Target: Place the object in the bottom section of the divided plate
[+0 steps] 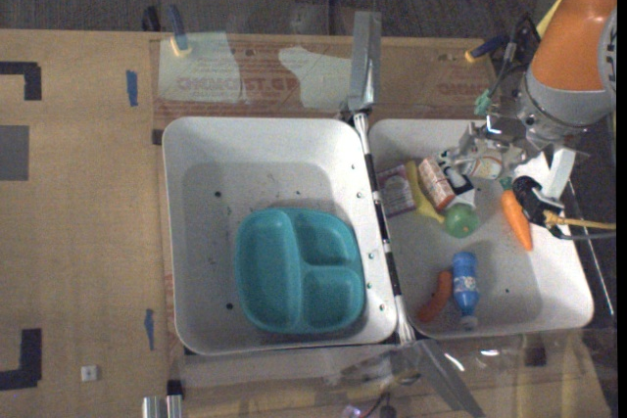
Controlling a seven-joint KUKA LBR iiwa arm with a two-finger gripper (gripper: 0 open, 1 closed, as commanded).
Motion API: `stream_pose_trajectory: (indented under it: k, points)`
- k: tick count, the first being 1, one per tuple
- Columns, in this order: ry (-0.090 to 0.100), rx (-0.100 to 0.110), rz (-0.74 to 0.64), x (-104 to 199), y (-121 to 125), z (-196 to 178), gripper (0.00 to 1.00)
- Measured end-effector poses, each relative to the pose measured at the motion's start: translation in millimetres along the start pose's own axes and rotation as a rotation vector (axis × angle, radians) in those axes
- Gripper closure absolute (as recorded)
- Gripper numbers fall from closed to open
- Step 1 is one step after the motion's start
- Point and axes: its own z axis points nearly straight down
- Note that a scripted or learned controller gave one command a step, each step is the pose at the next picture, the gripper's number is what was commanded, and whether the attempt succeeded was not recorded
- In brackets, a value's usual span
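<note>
A teal divided plate point(297, 271) lies in the left white bin point(196, 162), toward its front right. The right bin point(558, 294) holds several small items: an orange carrot point(516, 219), a green ball point(460, 221), a yellow banana point(422, 196), a red and white box point(435, 184), a small printed packet point(396, 190), a blue bottle point(464, 283) and a red-orange sausage point(434, 297). My gripper point(483, 160) hangs over the back of the right bin, just right of the box and above the ball. Its fingers are lost in the wrist clutter.
A metal divider point(377, 210) runs between the two bins. Cables and the arm's orange band point(578, 24) crowd the upper right. Cardboard with blue tape marks point(131, 87) surrounds the bins on the left.
</note>
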Motion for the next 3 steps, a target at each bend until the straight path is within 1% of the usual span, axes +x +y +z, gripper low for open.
stream_pose_trajectory:
  k: [1,2,3]
  points:
    - [0.002,0.000,0.051,75,-49,19,1.00]
    - [0.001,-0.002,-0.097,158,-54,28,1.00]
    - [0.001,-0.003,-0.222,213,-92,-16,1.00]
